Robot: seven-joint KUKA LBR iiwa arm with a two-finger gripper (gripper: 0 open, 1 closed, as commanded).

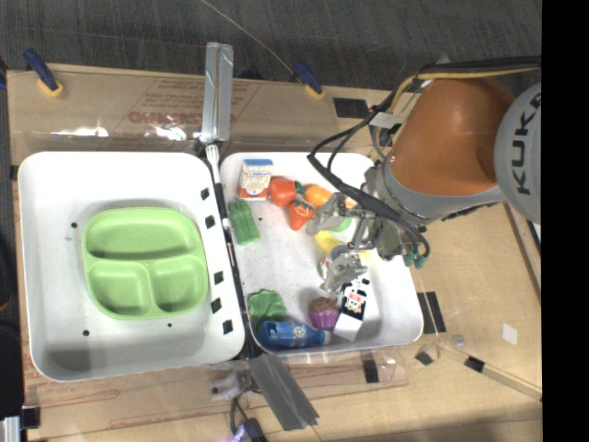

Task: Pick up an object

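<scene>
A: Two bins; gripper [342, 267] low in the right bin [285, 265], amid the toys. Approach step, nothing lifted yet.

B: Grip state?

A: Can't tell from this angle. Nearest candidates: yellow piece [329, 241] just above the tip, black-and-white carton [354, 307] just below.

B: Next?

A: Settle on one, close, lift straight. Purple cup [323, 314] touches the carton, orange toys [304, 201] crowd beyond. Green tray [143, 261] sits well off left, no issue.
</scene>
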